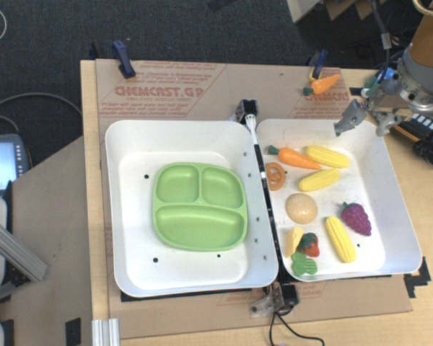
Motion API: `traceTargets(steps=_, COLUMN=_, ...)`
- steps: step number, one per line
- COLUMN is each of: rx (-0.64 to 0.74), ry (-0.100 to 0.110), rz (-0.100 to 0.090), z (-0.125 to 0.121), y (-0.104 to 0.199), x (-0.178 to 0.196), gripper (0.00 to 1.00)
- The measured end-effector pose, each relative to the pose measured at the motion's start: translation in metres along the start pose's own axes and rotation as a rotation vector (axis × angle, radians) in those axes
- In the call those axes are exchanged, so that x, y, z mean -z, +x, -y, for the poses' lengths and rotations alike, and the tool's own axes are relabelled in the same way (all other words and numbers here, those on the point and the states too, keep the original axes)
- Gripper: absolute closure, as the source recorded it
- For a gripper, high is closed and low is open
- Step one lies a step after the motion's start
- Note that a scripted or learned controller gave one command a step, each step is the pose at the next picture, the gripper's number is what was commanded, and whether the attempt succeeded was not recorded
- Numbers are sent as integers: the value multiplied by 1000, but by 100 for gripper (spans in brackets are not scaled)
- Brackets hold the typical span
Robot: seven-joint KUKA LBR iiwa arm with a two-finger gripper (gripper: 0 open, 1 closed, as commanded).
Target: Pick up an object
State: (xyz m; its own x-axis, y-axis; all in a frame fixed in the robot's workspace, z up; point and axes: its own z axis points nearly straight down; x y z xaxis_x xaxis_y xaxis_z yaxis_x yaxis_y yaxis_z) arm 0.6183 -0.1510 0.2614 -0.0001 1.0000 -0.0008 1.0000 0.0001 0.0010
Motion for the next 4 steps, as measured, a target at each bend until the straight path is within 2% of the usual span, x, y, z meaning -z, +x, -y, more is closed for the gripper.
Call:
traceTargets(steps=1, rx=-1, ry=11, rz=-3, z=27, y=6, x=-81, gripper=0)
traceTargets(steps=2, rx=1, ry=-1, rz=1, z=-2, y=8, x=-113, gripper=0)
traceTargets(steps=3, rx=0, ry=7, rz=-2, z=0, y=8, x=-181, gripper=0)
traceTargets(steps=4, rx=5, ry=41, rz=3, z=-41, y=26, x=-182, gripper=0)
